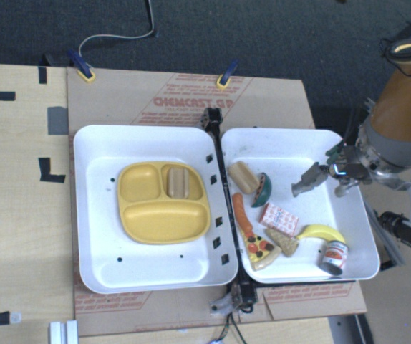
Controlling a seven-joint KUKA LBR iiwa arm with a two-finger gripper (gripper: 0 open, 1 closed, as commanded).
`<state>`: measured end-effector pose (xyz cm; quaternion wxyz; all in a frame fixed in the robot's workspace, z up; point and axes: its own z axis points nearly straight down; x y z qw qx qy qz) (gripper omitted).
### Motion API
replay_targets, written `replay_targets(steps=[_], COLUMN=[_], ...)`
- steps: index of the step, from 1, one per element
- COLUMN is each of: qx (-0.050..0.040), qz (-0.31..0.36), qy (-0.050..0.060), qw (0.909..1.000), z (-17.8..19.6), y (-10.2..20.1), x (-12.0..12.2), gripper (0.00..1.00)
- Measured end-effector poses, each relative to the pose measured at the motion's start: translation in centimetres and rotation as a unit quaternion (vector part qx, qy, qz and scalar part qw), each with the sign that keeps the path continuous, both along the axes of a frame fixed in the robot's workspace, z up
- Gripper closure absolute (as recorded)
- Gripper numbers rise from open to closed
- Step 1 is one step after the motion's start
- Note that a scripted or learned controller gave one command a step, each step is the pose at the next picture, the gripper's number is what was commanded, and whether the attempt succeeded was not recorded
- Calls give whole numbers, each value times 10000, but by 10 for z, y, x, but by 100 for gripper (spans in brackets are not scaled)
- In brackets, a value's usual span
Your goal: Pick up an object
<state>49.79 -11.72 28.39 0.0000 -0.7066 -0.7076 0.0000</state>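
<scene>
Toy food scattered over the lower left of the right bin (349, 145).

Tan bread roll (243, 177) lying aslant at the top of the cluster, touching a watermelon slice (263, 190) on its right. Below, an orange-red sausage (242, 216) running down along the bin's left wall to a pizza slice (259, 251). Pink-patterned white packet (281, 219) mid-cluster, brown cracker-like piece (284, 241) under it. Yellow banana (323, 232) curving rightward, just above a small can (334, 256) at lower right.
</scene>
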Motion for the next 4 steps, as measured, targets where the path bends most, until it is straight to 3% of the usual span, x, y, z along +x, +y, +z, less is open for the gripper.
replay_targets(steps=[1,2,3,4], qx=[11,-1,-17,-17], qz=[-10,5,-5,-5], qy=[27,-29,-28,-27], qw=[10000,10000,10000,10000], z=[-178,-197,-188,-188], y=[-25,5,3,3], x=[-16,70,69,69], gripper=[0,0,100,0])
